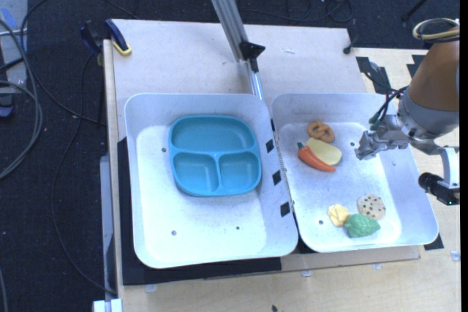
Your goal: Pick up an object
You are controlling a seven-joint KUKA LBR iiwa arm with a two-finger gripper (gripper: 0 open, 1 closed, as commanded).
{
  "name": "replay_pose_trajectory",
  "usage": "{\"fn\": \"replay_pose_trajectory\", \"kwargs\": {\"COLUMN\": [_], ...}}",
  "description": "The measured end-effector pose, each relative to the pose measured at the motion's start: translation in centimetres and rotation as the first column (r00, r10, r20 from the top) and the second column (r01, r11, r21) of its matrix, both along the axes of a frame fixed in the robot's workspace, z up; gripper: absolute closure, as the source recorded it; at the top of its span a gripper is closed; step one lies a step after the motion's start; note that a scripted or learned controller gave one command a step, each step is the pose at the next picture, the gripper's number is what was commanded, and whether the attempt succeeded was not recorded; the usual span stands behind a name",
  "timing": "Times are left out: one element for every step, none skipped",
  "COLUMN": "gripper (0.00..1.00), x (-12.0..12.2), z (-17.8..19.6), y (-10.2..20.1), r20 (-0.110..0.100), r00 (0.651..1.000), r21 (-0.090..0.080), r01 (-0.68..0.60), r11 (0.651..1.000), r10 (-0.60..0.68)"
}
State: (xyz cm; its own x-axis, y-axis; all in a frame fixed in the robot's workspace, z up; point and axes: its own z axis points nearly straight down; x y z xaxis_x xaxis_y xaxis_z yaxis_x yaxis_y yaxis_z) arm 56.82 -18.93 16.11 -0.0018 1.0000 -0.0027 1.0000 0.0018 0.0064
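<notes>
Camera view: gripper (363, 150) is over the right bin (409, 226), near that bin's far right part; whether it is apart or together cannot be told at this angle. Nothing visibly held. Just left of the gripper: pretzel (320, 131), with yellow piece (326, 151) and carrot (316, 159) touching each other. Nearer the camera than the gripper: cookie (371, 206), green item (362, 226), small yellow item (338, 214). Well left, in the left bin (146, 230): blue divided tray (216, 156).

bare floor mid right bin (409, 193), toys around
</notes>
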Motion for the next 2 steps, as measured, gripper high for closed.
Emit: {"fn": "replay_pose_trajectory", "kwargs": {"gripper": [1.0,1.0], "x": [0.7,0.9], "z": [5.8,8.9], "y": [-0.9,-0.9], "r20": [0.001,-0.001], "r00": [1.0,1.0], "r21": [-0.001,0.001], "r01": [0.0,0.0], "r11": [1.0,1.0], "r10": [0.0,0.0]}}
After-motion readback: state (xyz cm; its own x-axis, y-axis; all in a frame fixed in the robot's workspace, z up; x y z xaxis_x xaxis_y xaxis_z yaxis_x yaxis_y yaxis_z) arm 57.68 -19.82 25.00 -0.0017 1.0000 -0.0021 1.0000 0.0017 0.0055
